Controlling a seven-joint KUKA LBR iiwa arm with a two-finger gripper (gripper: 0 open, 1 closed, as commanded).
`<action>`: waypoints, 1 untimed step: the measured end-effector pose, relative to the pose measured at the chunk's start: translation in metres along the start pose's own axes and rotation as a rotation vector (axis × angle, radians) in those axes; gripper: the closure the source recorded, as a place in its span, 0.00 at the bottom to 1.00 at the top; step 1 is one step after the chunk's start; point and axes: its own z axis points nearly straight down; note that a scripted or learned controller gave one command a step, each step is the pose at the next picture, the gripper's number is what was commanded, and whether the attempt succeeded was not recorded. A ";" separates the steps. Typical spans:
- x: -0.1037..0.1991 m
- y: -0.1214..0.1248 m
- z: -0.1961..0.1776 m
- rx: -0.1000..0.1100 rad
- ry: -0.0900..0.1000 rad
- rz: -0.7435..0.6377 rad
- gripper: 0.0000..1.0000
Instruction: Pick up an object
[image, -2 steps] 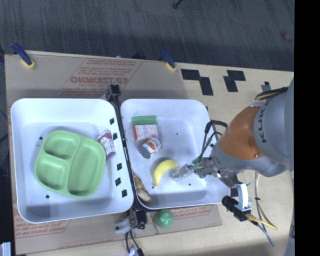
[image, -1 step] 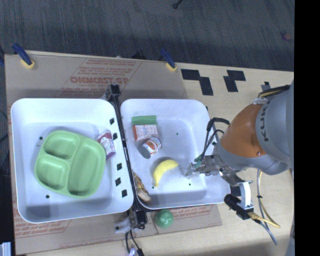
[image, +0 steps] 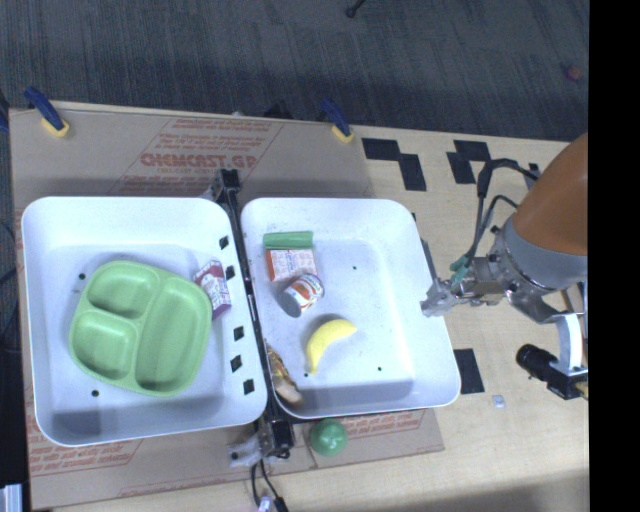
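Left bin (image: 50, 230): green divided plate (image: 140, 325), small packet (image: 213, 285) at its edge.
Right bin (image: 400, 225): banana (image: 327, 340) (long axis diagonal, tip pointing upper right), carton (image: 290, 264), can (image: 302, 292), green block (image: 288, 239).
Gripper (image: 437, 300): beside the right bin's right rim, holding nothing.

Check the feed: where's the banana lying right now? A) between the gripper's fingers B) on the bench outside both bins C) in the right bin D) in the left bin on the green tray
C: the banana lies on the floor of the right bin, below the small can, well apart from the gripper at the bin's right rim.
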 end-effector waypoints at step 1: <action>0.001 -0.001 0.038 0.005 0.003 0.000 1.00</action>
